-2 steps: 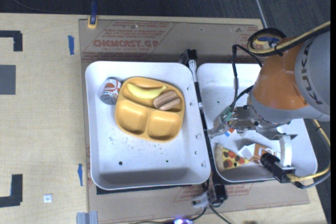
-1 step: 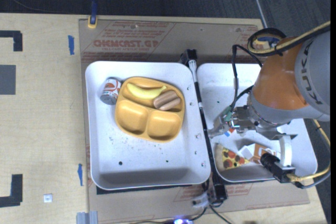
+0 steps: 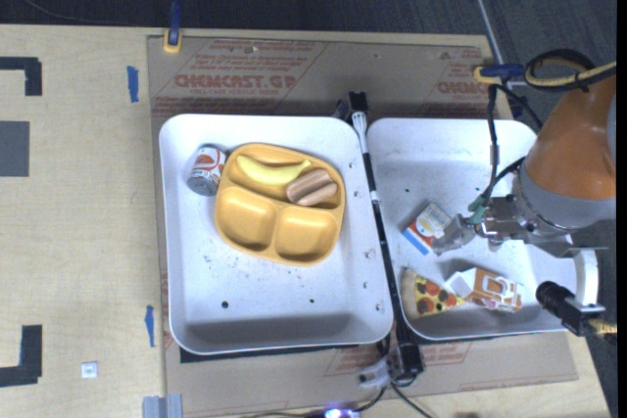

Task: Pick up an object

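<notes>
From above, the desk [image 3: 69, 240] carries two shallow white bins side by side. The left bin [image 3: 196, 308] holds a yellow divided tray [image 3: 279, 215] set toward its far side, with a banana [image 3: 266, 171] and a sausage [image 3: 312, 188] in its far compartment; a small can [image 3: 205, 169] lies tipped against the tray's left edge, near the bin's far-left corner. The near half of this bin's floor is bare. In the right bin [image 3: 431, 152], the gripper [image 3: 458, 232] hangs low over the middle, just beside a small white and orange carton [image 3: 425, 227] on its left; I cannot tell whether the fingers stand open or closed, nor whether they touch the carton. Near the bin's front wall lie a pizza slice [image 3: 429, 295] and an orange box [image 3: 493, 289], close together. The far half of the right bin is open floor.
</notes>
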Tool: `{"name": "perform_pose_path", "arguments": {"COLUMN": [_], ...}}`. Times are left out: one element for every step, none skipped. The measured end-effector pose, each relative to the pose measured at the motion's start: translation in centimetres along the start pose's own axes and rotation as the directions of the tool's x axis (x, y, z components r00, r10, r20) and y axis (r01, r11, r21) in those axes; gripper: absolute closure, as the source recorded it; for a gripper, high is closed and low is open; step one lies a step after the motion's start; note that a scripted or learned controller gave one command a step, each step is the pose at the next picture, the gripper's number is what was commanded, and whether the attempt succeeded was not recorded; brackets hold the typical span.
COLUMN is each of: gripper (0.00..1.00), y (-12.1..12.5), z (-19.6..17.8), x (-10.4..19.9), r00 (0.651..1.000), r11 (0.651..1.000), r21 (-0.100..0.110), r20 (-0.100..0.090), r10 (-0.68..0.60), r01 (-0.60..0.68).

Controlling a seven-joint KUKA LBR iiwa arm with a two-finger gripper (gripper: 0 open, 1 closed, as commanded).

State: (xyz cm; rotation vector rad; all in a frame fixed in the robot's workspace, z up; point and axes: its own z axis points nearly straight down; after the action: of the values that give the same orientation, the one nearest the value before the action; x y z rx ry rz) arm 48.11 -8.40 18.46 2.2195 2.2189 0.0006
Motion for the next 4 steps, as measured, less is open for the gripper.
{"name": "perform_pose_path", "arguments": {"gripper": [0.00,0.00,0.00,0.00], "y": [-0.13,0.00,0.02,0.04], "z": [8.93,9.47,9.48,9.47], "x": [-0.88,-0.85,-0.88,-0.97], "r00": [1.000,1.000,1.000,1.000], "r11": [1.000,1.000,1.000,1.000], "r21": [0.000,-0.004,-0.004,-0.005], "r20": [-0.001,-0.001,-0.002,-0.003], "r10": [0.000,0.002,0.001,0.000], "r01": [0.000,-0.002,-0.001,0.000]}}
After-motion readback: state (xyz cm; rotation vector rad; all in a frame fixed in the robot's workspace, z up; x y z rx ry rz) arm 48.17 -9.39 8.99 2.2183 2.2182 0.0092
